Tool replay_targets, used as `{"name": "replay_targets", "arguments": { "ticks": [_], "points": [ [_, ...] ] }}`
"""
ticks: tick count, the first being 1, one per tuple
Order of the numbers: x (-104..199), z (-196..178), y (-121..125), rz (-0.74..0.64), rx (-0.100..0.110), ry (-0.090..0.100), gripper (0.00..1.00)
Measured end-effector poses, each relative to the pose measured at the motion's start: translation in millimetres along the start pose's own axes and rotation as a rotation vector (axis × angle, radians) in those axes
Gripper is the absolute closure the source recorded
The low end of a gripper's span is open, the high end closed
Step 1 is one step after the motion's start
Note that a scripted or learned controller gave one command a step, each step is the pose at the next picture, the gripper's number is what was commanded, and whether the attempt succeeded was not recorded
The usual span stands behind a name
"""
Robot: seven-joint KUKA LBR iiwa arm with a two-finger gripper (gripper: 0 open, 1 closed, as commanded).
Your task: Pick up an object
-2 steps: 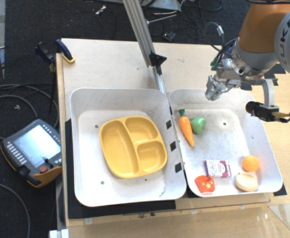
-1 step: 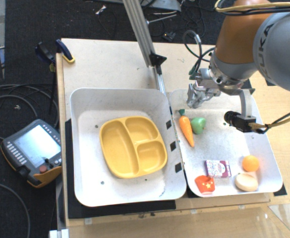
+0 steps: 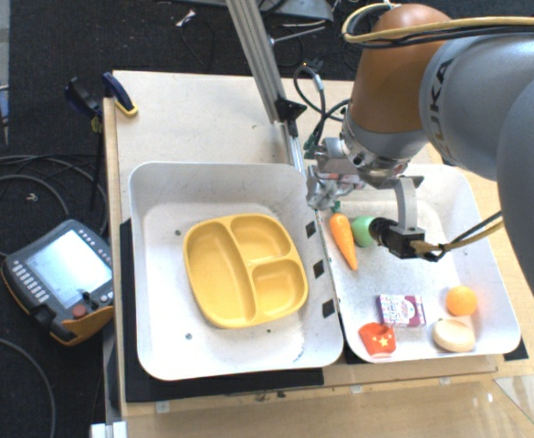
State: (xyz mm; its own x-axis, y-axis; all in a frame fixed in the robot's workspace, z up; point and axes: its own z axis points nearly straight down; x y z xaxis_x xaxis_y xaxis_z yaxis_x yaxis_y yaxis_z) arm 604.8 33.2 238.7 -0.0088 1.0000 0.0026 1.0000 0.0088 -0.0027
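Note:
My gripper (image 3: 325, 195) hangs over the near-left part of the right bin (image 3: 486, 245), close to the wall between the two bins. Just below it lies an orange carrot (image 3: 344, 241), its thick end touching or almost touching the gripper's tip. A green round object (image 3: 364, 230) sits right beside the carrot, partly hidden by a black part of the arm. Further forward in the same bin are a small pink box (image 3: 401, 310), a red piece (image 3: 377, 338), an orange ball (image 3: 461, 300) and a cream oval (image 3: 455, 335).
The left bin (image 3: 157, 190) holds a yellow divided plate (image 3: 246, 268). A slanted metal post (image 3: 259, 57) rises behind the bins near the gripper. A teach pendant (image 3: 58, 281) lies on the floor at the left. A blue and yellow tool (image 3: 119, 94) rests on the bench's far left corner.

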Motion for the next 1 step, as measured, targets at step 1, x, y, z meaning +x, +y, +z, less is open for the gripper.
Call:
{"name": "replay_targets", "arguments": {
  "ticks": [1],
  "points": [
    [62.4,6.5,-10.5,0.000,0.000,0.000,1.00]
  ]
}}
